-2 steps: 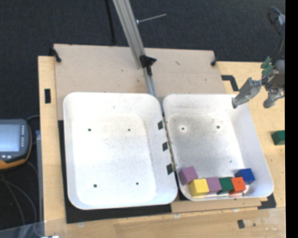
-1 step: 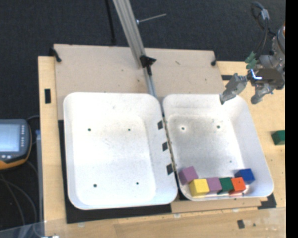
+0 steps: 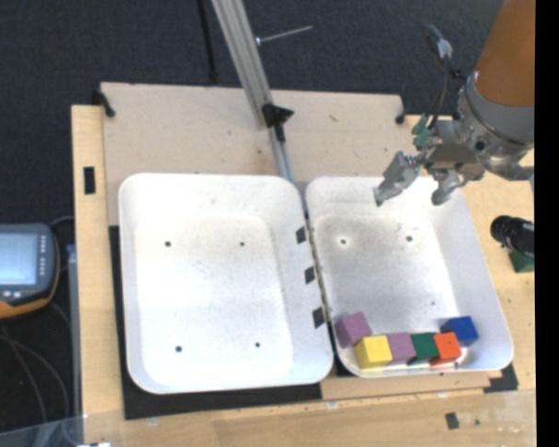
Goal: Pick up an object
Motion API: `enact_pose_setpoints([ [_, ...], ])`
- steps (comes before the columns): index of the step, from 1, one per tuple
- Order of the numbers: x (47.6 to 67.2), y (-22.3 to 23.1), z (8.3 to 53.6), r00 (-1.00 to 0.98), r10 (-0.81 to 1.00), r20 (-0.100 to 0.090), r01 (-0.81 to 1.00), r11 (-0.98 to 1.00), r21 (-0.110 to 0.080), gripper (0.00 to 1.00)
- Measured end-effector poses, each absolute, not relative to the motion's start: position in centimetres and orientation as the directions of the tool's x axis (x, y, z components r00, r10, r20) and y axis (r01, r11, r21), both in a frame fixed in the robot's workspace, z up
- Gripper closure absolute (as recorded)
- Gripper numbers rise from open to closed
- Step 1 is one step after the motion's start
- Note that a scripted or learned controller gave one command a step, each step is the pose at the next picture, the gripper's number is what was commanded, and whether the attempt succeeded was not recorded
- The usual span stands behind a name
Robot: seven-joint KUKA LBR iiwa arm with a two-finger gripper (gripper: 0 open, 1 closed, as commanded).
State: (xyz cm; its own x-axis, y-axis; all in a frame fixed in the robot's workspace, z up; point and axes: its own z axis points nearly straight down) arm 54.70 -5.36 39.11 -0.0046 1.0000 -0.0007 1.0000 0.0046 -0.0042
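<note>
A grey KUKA arm (image 3: 503,73) with an orange band hangs its two-finger gripper (image 3: 417,190) over the far end of the right bin (image 3: 391,259), fingers (image 3: 389,186) spread apart with nothing between them. The objects it is meant to choose from lie well away from the fingertips, bunched against the bin's near wall — a purple block (image 3: 353,327) closest to the fingers, then a row behind it of a yellow block (image 3: 374,351), a second purple block (image 3: 402,346), a green block (image 3: 423,346), an orange block (image 3: 445,346) and a blue block (image 3: 459,329). Several of them touch their neighbours.

The step in hand looks like the approach: the gripper is poised above the bin floor, no grasp begun. The left bin (image 3: 214,277) lies off to the far side of the fingers, beyond the divide between the two bins.

The next move, by this reading, calls for a long carry toward the near wall, then a descent with the fingers astride one block. The lone purple block looks the easiest target — it stands a little clear of the row, so the fingers could straddle it without fouling a neighbour. The packed row and the bin wall just past it leave little room.
</note>
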Motion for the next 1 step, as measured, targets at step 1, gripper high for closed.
enact_pose_setpoints([
  [1,56.24,-12.34,55.2,0.002,1.0,-0.005,1.0,-0.002,0.011,0.0],
])
